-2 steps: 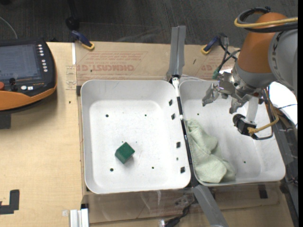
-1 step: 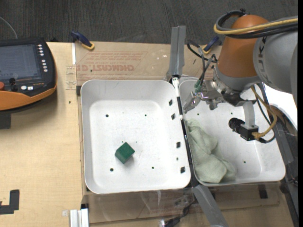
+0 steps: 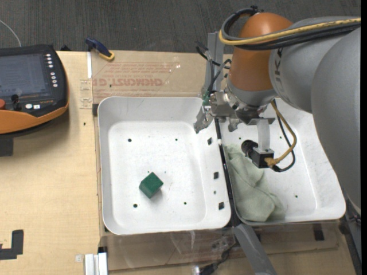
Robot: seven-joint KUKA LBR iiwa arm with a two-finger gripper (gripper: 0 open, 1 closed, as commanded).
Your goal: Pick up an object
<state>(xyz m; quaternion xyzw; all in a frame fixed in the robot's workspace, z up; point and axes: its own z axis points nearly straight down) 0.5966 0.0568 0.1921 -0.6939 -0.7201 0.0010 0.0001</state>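
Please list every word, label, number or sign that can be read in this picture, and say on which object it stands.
"CHEMCH..." and further letters: red print, upside down and seen through the clear sheet behind the left bin; only partly readable.
Teach pendant at the left: its screen and button marks are too small to read.
Green block, cloth: no text visible.

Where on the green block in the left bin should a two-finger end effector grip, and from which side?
Probably from straight above, closing on two opposite flat sides of the green block. It lies alone on the left bin's floor, turned diagonally, so the fingers should rotate to match.
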